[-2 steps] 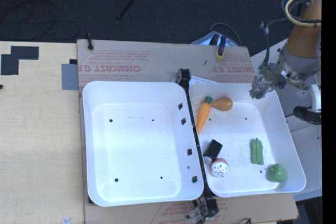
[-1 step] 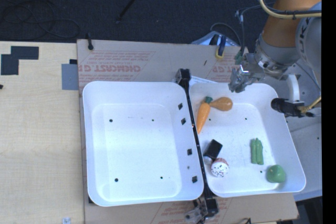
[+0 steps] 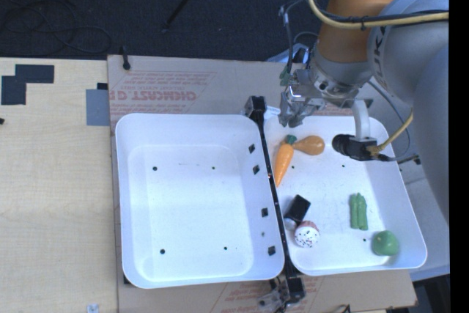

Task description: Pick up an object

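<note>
The arm (image 3: 381,18) leans over the far edge of the right bin (image 3: 410,245), its gripper (image 3: 293,116) low at that bin's far left corner; whether it is open or closed I cannot tell, and nothing is visibly lifted, so the pick looks yet to be made. The toy carrot (image 3: 283,162) lies just below the gripper beside the dividing wall, long axis nearly along that wall, green top toward the far edge, tip toward the near edge.
</note>
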`<state>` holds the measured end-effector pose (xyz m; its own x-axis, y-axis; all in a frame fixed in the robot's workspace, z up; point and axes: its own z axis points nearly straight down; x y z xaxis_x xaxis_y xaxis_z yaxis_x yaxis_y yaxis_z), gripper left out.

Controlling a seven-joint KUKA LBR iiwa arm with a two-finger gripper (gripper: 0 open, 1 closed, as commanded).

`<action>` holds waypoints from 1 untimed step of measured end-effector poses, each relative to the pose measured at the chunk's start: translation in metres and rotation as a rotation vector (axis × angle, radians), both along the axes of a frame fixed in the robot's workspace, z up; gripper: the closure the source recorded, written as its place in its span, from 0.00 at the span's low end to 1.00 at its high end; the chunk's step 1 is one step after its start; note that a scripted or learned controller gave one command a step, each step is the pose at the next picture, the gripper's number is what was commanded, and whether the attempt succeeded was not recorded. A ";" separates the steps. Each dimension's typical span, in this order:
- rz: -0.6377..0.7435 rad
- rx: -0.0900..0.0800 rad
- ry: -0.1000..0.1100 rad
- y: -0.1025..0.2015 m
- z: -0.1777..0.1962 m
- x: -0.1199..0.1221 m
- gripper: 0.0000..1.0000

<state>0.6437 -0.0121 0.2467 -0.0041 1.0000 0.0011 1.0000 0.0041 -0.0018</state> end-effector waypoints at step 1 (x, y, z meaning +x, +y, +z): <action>-0.009 -0.004 -0.008 -0.067 0.107 -0.036 1.00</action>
